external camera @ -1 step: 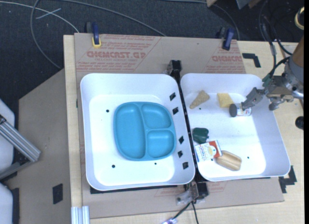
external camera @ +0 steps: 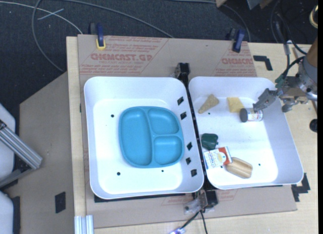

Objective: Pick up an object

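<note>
Left bin (external camera: 96,127): blue divided plate (external camera: 150,136). Right bin (external camera: 287,142): two yellow wedges (external camera: 208,103), green pepper (external camera: 209,139), bread roll (external camera: 239,167), small can (external camera: 251,115) beside gripper (external camera: 272,99).

Even, fairly bright overhead light, no hard hotspots. White bins (external camera: 101,177) run close to overexposed — rims wash out, little surface detail. Blue divided plate (external camera: 151,136) shows a soft sheen, shadows in its compartments faint. Objs in right bin throw short, soft shadows. Dark floor up top is underexposed. Overall res low, edges slightly soft; arm at right looks a bit blurred.
</note>
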Controlling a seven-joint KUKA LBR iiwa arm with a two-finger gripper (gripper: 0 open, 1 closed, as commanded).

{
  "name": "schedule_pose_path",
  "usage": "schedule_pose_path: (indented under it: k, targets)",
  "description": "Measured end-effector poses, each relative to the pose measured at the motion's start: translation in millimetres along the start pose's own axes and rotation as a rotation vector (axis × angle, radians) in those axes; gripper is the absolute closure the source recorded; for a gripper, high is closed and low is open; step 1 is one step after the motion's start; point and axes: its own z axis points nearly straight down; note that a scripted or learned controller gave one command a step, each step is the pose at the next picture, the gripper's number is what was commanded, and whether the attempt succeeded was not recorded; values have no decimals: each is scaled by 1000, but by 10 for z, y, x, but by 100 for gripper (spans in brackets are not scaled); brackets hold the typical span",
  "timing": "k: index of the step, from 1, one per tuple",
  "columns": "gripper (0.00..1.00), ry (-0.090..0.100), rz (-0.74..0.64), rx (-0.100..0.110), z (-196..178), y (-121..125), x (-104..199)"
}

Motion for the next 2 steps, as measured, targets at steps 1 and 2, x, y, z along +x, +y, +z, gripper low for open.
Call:
schedule_pose_path:
  k: [1,2]
  targets:
    - [0,2,0,5,619,40,-15]
    - [0,3,-1,7,1228,54,65]
